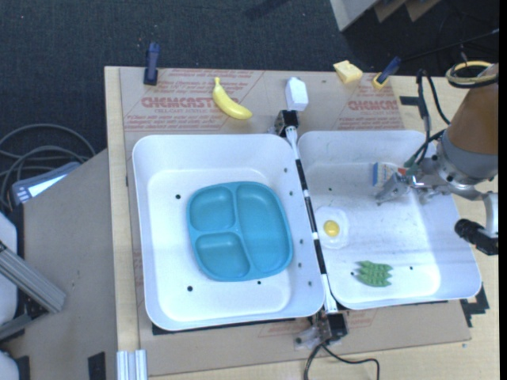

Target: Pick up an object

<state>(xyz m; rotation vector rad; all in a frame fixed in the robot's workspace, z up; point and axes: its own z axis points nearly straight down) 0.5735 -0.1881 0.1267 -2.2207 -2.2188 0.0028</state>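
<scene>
Camera view: gripper (394, 188) low in right bin (396, 145), open or closed cannot tell | fried egg (330, 229) at bin's left edge | green pods (374, 273) near front edge

You have two bins (158, 172) of smooth white plastic with a slight sheen. The plate (238, 229) looks like glossy blue plastic. The board (182, 105) beneath reads as matt printed cardboard. The banana (229, 101) appears smooth and plastic. Your gripper (394, 185) shows bare metal. The floor (63, 46) is rough dark carpet.
</scene>
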